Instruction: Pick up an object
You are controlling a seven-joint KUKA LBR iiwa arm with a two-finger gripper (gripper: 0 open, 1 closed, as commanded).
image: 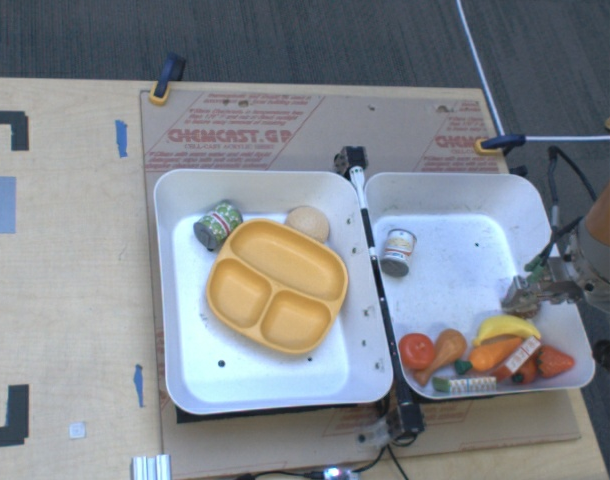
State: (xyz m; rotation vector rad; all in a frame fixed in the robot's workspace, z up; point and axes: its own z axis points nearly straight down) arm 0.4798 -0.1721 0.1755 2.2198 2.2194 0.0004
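My pincer [520,293] hangs over the right bin [455,203], its spread unreadable; the banana [507,326] just below looks light, stiff, slick — I'd grip across its middle.

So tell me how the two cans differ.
The green can lies in the left bin, close to the yellow tray; the white can lies in the right bin, apart from the toy food. The labels differ: green against white. Both are small cans.
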